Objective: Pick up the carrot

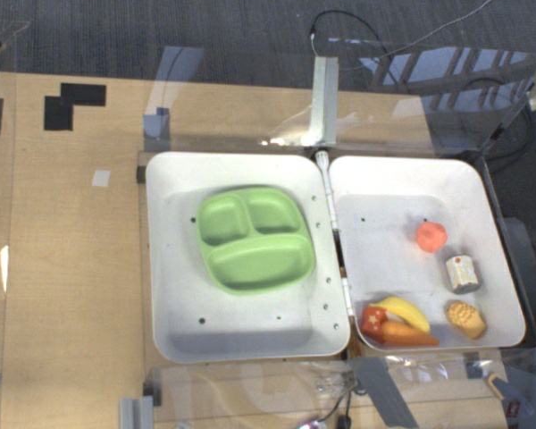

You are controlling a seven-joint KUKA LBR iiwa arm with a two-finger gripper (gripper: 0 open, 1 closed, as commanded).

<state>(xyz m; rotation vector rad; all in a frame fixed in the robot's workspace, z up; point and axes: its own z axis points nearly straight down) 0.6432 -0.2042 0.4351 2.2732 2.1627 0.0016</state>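
We found the carrot [409,334] lying on its side in the near left corner of the right bin [384,195], close against the front wall. It was crowded: a banana [404,312] lay just behind it and seemed to touch it, and a small red item [373,318], perhaps a pepper or strawberry, sat at its left end. Farther right in the same bin were a piece of corn [465,319], a small can [462,273] and a reddish-orange ball-shaped fruit [431,235], all well apart from the carrot. The left bin [174,329] carried a green divided plate [255,239]. Both bins rested on the wooden table [62,266].

As for the tool, we could not tell whether it was spread or pressed together. We judged the task to be at its start, the carrot untouched. The next move, in our view, called for a descent over the carrot's middle, fingers straddling its narrow width, without catching the banana or the bin wall.
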